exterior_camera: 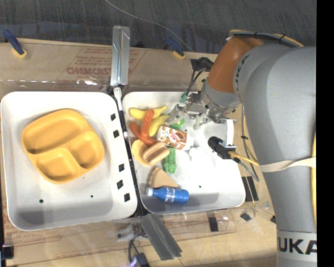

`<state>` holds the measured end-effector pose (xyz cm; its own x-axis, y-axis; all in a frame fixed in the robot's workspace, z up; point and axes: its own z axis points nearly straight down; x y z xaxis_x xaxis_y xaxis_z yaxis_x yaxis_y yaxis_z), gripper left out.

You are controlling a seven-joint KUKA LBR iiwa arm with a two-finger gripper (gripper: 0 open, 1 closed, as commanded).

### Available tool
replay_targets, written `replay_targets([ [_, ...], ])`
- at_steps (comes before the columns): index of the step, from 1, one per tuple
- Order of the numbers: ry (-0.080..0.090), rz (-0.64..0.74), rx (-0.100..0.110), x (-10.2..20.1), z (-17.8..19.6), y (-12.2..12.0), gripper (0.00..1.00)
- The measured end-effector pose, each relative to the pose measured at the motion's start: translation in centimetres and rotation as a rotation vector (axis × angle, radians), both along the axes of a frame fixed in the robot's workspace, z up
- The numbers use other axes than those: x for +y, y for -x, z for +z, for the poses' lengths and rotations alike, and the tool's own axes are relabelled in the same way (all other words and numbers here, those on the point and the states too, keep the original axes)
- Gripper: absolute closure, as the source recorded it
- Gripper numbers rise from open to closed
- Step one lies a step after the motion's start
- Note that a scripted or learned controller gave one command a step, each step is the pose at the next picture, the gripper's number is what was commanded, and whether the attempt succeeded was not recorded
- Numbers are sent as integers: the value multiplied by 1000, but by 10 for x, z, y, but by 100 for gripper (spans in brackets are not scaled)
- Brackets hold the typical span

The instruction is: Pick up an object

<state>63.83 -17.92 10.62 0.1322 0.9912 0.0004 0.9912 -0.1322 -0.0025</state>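
- The likeliest targets are the toy foods heaped at the top left of the right bin [234, 196]: a yellow banana [138, 113], an orange carrot-like piece [147, 122], a small printed carton [172, 137], a hot dog in a bun [151, 153] and a green piece [171, 161]
- Nearer the front wall lie a tan wedge [157, 177] and a blue bottle [170, 194] on its side, just apart from the heap
- The claw [190, 113] hangs low over the heap's upper right edge, near the carton; how far it stands open I cannot tell, and nothing is plainly in it
- By my judgement nothing is picked yet: every item rests in the bin, so gripping and lifting remain
- The left bin [11, 204] carries a yellow divided tray [62, 144], well apart from the claw
- Both bins sit on the surface [55, 60]
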Motion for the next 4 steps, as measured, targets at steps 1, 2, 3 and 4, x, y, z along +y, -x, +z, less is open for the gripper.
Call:
replay_targets([
  [1, 0, -118, 3, 72, -15, 14, 0],
  [2, 0, -159, -9, 121, 174, 0, 0],
  [3, 1, -234, 11, 173, 81, 49, 0],
  [4, 2, -477, 1, 157, 84, -16, 0],
])
